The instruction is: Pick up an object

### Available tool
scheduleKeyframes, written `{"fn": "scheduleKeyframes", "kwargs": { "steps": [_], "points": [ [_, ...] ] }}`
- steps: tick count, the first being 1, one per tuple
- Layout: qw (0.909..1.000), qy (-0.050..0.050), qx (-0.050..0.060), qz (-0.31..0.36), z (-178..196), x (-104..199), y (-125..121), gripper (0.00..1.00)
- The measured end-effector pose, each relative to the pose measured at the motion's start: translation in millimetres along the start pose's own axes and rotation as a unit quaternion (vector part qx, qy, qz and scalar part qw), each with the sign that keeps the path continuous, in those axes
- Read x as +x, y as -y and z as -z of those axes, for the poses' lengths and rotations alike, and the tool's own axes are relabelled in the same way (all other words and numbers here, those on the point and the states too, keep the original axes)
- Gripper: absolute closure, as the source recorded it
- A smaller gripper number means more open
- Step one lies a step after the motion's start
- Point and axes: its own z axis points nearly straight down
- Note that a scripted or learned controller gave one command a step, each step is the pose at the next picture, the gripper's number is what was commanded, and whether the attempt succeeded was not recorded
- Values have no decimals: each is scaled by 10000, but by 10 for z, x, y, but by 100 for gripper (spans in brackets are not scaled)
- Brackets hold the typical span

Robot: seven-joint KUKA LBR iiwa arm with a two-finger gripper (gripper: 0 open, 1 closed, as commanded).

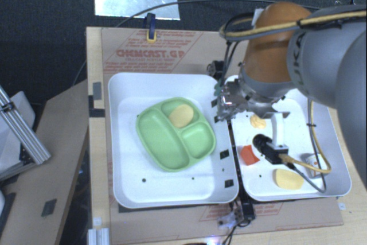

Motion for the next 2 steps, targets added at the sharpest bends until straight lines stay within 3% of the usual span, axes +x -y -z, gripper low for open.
{"fn": "scheduleKeyframes", "kwargs": {
  "steps": [1,2],
  "points": [
    [10000,-4,-6,5,84,507,147,100],
    [10000,6,-6,-27,82,470,140,0]
  ]
}}
